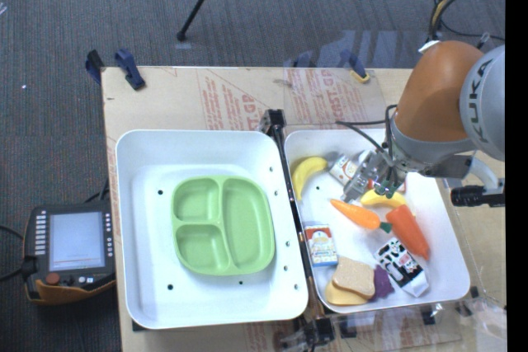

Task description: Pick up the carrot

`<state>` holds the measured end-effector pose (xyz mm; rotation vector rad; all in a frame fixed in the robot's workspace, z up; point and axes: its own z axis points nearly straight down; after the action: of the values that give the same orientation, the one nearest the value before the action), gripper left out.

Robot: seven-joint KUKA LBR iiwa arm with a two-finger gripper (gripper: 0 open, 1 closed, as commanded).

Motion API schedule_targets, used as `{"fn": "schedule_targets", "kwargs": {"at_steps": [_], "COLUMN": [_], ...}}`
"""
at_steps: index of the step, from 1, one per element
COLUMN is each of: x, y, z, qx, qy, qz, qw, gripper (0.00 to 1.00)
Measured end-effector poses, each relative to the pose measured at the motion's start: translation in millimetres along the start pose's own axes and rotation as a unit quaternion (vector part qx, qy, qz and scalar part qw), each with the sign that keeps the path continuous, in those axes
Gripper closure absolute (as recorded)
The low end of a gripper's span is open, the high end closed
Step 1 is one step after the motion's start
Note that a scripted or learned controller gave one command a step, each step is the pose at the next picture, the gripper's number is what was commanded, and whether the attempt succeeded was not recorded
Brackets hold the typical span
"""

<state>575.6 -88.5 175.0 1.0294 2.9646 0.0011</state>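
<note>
Counter (214, 95) carries two shallow white bins side by side. Left bin (140, 152) holds a green divided plate (223, 224), three compartments, lying flat near the bin's middle.

Right bin (445, 218) holds the food items. Two carrots here: the slimmer carrot (356, 213) lies near the bin's centre, pointed end toward the left bin, green stub toward the right; a thicker carrot (409, 230) lies just beside it on the right, angled toward the near right corner. Banana (306, 172) sits at the bin's far left. Small red-and-white carton (321, 246) lies below the banana by the left wall. Bread slice (355, 277) rests on a yellow slice (340, 293) at the near edge. Black-and-white milk carton (402, 266) lies near the thick carrot's tip.

Arm enters from the right, orange band above the wrist. Pincer (360, 185) sits low over the right bin, just above the slimmer carrot's left half. Cannot tell whether it is wide or narrow; nothing is visibly gripped in it. A yellow item (385, 199) lies just right of the pincer, partly hidden.
</note>
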Motion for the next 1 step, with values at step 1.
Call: {"fn": "schedule_targets", "kwargs": {"at_steps": [1], "x": [46.1], "y": [-46.7], "z": [89.0], "qx": [0.002], "qy": [0.003], "qz": [0.031], "qw": [0.9995], "gripper": [1.00]}}
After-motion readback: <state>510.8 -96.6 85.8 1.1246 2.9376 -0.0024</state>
